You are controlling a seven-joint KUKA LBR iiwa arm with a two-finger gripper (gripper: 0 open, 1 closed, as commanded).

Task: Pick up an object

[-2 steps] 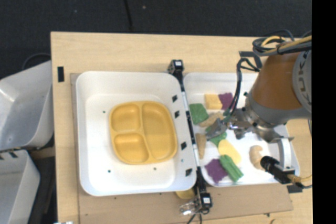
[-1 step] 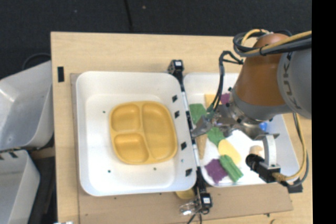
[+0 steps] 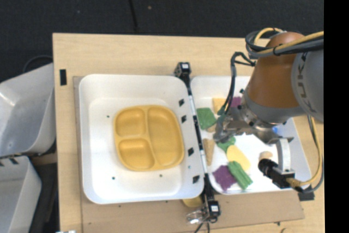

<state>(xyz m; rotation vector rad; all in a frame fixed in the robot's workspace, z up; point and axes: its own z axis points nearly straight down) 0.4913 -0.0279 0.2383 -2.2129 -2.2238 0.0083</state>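
Item: gripper point(image 3: 223, 131), lowered into the right bin point(image 3: 283, 185) among small toy-food pieces. The fingers are masked by the wrist and by clutter, so whether the jaws are apart or closed cannot be told; nothing is seen held between them.

Item: green block point(image 3: 205, 118), lying just beside the jaws on the side toward the bin divider. It is judged to be light, rigid plastic, with flat faces that would suit a pinch across its narrower width.

Item: yellow piece point(image 3: 238, 156), rounded, placed just below the jaws. Smooth, probably slippery; a hold across its middle is advised.

Item: cone-shaped piece point(image 3: 208, 151), near the jaws, against the divider. Tapered, so slipping is likely unless it is taken at the wide end.

Item: purple piece point(image 3: 223, 176) and green ridged piece point(image 3: 240, 174), touching each other, further below the jaws.

Item: yellow divided tray point(image 3: 148, 137), set in the left bin point(image 3: 92, 117), well apart from the jaws.
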